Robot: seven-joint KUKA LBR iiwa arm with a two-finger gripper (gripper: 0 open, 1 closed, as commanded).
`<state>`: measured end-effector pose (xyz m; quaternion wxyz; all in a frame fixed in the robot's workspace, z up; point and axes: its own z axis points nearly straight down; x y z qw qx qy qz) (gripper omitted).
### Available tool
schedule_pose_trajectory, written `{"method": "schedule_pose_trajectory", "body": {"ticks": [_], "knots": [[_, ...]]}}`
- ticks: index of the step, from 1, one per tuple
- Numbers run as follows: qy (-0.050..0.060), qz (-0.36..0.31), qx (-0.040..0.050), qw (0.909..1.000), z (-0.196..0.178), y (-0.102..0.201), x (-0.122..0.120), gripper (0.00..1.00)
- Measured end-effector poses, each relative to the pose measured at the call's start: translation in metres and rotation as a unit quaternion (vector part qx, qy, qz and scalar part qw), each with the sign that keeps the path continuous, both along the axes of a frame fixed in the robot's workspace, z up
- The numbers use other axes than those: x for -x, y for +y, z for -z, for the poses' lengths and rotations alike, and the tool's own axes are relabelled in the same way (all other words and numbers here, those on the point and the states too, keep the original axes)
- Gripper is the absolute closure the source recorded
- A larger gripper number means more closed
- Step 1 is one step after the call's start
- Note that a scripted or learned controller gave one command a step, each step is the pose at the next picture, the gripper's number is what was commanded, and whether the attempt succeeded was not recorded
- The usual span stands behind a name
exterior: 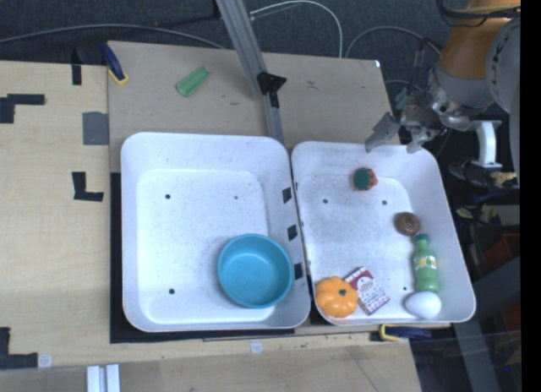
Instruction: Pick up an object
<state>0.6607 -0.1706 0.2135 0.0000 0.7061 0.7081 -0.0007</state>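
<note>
Two shallow white bins are set side by side on a tan bench. The gripper (pixel 404 135) is poised above the right bin (pixel 325 213) rim at 1 o'clock, apparently open and holding nothing. The approach step is judged in hand. Descent toward the green-and-red ball (pixel 364 179), with clear floor around it, is called for.

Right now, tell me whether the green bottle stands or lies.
Lying. The green bottle rests lengthwise on the right bin's floor, beside the white egg.
</note>
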Motion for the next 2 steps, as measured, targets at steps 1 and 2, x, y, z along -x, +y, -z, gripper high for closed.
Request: {"method": "schedule_pose_trajectory", "body": {"ticks": [1,2], "knots": [[0.0,0.0,0.0002,1.0,0.0,0.0,0.0,0.0],[0.003,0.0,-0.0003,1.0,0.049,-0.004,-0.006,0.0]]}}
